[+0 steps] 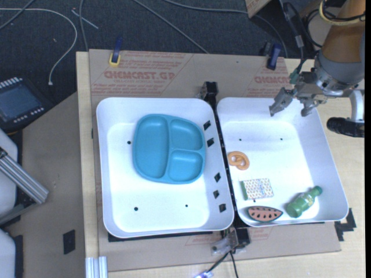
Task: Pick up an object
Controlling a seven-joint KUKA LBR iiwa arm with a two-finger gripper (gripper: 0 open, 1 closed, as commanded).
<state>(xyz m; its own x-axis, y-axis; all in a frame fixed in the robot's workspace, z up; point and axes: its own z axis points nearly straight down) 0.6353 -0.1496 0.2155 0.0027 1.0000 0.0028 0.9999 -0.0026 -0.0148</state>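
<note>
The grey arm with its orange band is reaching in over the far right corner of the right-hand shallow white bin [324, 149], and its two-finger tool [294, 104] is hanging above the bin's back rim with the fingers spread apart and nothing showing between them.

The candidate objects are all lying well apart from the tool, toward the near end of that same bin: a small orange pretzel-shaped piece [238, 160] is sitting near the bin's left wall, a square speckled card or packet [257, 188] is lying just in front of it, a flat watermelon-slice toy [265, 214] is resting at the near rim, and a small green plastic bottle [302, 202] is lying on its side near the front right corner.

In the left-hand white bin [116, 213], a blue divided plastic plate [169, 148] is lying flat. Both bins are sitting on the cardboard-covered tabletop [145, 74].

The pick is looking barely begun: no object is lifted or gripped yet, so choosing one, descending, closing and raising are all remaining.
</note>
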